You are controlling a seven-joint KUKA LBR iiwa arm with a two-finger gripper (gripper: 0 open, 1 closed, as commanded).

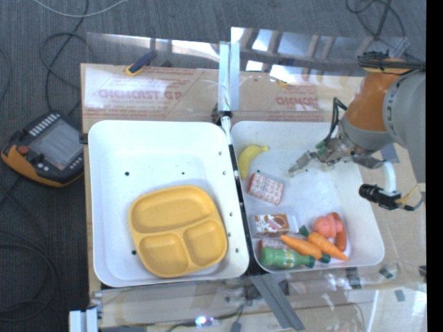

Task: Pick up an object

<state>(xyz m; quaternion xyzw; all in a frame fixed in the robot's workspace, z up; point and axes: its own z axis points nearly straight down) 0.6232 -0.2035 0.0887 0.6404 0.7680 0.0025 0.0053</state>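
We see our gripper (302,163), fingers spread and holding nothing, over bare floor in the right bin (360,251), mid-right of frame, so closing here risks missing the banana (250,157).

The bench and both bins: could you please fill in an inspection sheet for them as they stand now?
Surface: two white bins, left bin, right bin.
Job's things: banana, red packet, brown packet, carrots, green bottle, orange-red toy food, all in the right bin.
Clutter: yellow divided tray in the left bin.
Grippers: hand over the right bin, holding nothing.
Cables: loose on the carpet.
Surroundings: pendant at left.
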